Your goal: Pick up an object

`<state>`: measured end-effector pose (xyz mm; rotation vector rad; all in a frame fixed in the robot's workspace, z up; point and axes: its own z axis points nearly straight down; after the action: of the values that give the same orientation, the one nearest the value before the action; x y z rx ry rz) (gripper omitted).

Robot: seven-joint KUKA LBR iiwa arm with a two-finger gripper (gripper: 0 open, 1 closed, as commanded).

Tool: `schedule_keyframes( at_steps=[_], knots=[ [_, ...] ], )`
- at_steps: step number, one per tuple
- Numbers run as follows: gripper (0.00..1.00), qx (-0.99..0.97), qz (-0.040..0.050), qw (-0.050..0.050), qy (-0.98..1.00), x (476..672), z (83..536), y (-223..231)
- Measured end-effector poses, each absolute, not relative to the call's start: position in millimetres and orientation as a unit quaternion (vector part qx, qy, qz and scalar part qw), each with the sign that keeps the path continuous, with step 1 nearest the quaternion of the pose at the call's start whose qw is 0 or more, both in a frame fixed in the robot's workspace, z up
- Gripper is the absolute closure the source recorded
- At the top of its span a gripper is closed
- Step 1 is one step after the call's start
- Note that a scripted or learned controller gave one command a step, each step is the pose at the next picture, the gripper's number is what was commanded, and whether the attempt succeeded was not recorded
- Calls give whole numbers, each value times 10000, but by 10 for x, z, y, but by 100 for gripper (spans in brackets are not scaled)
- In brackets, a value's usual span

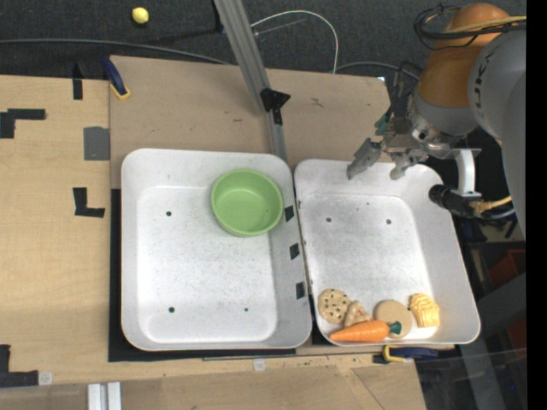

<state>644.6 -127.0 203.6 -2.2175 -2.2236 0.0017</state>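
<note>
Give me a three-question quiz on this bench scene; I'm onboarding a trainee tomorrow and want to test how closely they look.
1. True or false: the green bowl sits in the right bin.
2. Which item lies nearest the front rim of the right bin: A) cookie, B) toy carrot, C) yellow pastry?
3. Fill in: the gripper hovers over the right bin's ____ edge, far or near?

Key: 1 false, it sits in the left bin; 2 B; 3 far, with open fingers and nothing between them.
</note>
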Motion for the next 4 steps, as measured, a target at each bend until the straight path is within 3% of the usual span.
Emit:
schedule_keyframes(
  at_steps=[1, 3, 4],
  knots=[
    [0, -7061, 7, 6, -7081, 6446, 2036, -1270],
    [0, -7061, 11, -4, -7081, 6421, 864, -1221],
    [100, -7057, 13, 5, -7085, 6423, 982, -1215]
  ],
)
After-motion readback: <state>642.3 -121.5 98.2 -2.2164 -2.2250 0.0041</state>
